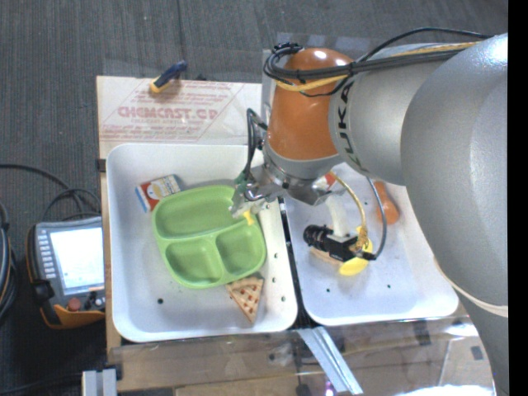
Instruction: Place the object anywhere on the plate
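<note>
You are looking down on two white bins side by side. The left bin holds one green plate with three compartments: one long one at the far side and two smaller ones nearer you.

The gripper hangs over the plate's far right rim, and you cannot tell whether it is open or closed. One small yellow piece sits just below it, at the edge of the long compartment. It is too small for you to tell its long axis, which way it points, or whether it is held.

Two more things lie in the left bin. One waffle-patterned wedge touches the plate's near rim, with its tip pointing towards the bin's near wall. One small orange, white and blue box lies against the plate's far left rim, its long axis running left to right.

In the right bin you see one long orange thing, slanting from far left to near right and partly hidden by the arm.

Behind the left bin lies a printed cardboard sheet with one blue and yellow clamp at its far edge.
</note>
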Motion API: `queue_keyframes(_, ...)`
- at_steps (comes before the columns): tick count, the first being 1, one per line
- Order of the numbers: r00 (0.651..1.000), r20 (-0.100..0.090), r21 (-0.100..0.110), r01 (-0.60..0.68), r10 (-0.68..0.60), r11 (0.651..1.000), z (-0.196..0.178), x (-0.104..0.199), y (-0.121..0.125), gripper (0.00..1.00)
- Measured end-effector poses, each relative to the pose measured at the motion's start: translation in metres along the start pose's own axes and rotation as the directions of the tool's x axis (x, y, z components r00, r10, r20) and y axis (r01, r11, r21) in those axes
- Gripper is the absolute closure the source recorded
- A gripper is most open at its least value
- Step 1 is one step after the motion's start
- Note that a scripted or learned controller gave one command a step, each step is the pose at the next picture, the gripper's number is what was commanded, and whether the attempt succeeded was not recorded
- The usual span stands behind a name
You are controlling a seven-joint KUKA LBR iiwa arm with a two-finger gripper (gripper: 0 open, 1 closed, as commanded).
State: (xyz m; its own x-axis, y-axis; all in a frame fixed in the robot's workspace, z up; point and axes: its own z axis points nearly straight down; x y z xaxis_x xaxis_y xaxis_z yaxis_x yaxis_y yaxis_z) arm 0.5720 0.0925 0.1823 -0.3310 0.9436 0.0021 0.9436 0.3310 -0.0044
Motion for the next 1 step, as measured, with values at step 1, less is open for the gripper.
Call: queue_keyframes(1,1.0,0.0,0.0,0.0,0.0,1.0,-0.0001,-0.0003,0.0,0.0)
